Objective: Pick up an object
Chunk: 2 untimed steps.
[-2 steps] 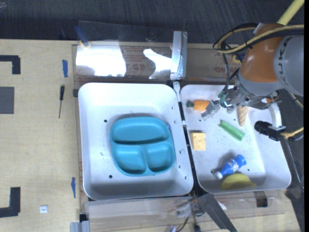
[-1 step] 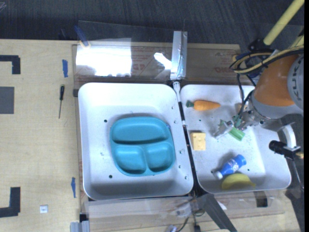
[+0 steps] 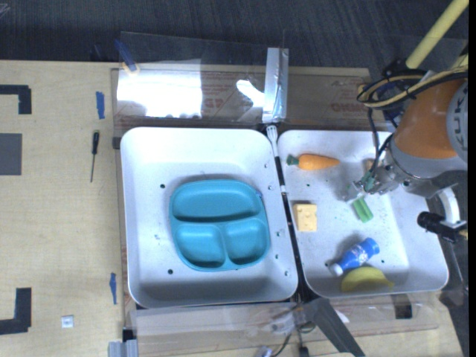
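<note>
Two shallow white bins sit side by side on the bench: the left bin (image 3: 141,199) holds a blue three-compartment plastic tray (image 3: 218,223), and the right bin (image 3: 424,262) holds the loose things. At its 11 o'clock lies an orange toy carrot (image 3: 317,162), at 9 a yellow cheese block (image 3: 306,217), and toward 6 a blue bottle (image 3: 355,255) touching a yellow banana-like piece (image 3: 364,277). Near the bin's 2 o'clock the claw (image 3: 370,183) hangs just above a small green block (image 3: 362,209); I cannot tell whether it is open or closed.
</note>
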Motion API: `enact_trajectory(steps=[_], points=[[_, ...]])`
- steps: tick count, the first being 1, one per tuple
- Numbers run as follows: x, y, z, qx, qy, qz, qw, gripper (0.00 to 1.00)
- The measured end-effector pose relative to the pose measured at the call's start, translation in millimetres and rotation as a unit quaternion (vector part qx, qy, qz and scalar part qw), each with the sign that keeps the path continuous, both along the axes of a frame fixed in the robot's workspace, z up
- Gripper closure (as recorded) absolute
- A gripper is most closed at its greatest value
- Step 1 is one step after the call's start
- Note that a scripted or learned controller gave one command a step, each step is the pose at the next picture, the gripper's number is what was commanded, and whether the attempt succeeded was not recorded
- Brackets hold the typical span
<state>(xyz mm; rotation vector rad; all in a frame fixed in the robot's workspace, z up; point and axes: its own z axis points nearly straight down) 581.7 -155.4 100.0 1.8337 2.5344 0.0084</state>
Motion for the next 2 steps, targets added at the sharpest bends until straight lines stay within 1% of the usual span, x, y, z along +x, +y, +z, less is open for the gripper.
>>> enact_trajectory(steps=[1, 2], points=[[86.7, 31.3, 104.7, 0.0023, 0.003, -0.118, 0.993, 1.0], [9.4, 74.4, 100.7, 0.0026, 0.007, -0.069, 0.9976, 1.0]])
